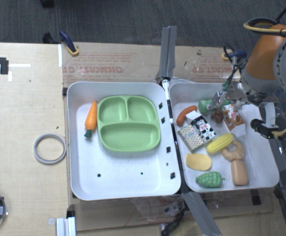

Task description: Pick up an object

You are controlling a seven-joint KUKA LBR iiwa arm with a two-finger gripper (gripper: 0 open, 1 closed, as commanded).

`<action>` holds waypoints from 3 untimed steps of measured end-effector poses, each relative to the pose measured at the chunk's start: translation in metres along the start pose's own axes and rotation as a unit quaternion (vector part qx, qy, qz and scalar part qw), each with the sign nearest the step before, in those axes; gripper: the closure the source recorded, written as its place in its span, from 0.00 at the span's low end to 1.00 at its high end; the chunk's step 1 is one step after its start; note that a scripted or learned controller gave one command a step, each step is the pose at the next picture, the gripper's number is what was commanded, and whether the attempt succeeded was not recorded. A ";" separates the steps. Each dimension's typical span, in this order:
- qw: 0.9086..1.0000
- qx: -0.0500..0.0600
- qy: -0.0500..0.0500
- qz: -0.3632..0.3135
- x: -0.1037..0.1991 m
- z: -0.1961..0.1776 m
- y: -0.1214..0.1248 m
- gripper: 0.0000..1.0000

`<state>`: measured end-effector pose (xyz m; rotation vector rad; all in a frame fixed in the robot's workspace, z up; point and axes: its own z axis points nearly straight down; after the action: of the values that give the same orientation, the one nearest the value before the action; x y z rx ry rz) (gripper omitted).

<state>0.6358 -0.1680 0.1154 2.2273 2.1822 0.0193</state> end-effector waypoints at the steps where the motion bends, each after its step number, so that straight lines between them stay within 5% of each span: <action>1: 1.000 -0.005 0.000 -0.026 -0.009 0.007 -0.008 0.00; 3: 0.999 -0.004 0.001 -0.041 -0.035 0.007 -0.010 0.00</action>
<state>0.6249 -0.2030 0.1083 2.1332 2.2682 0.0283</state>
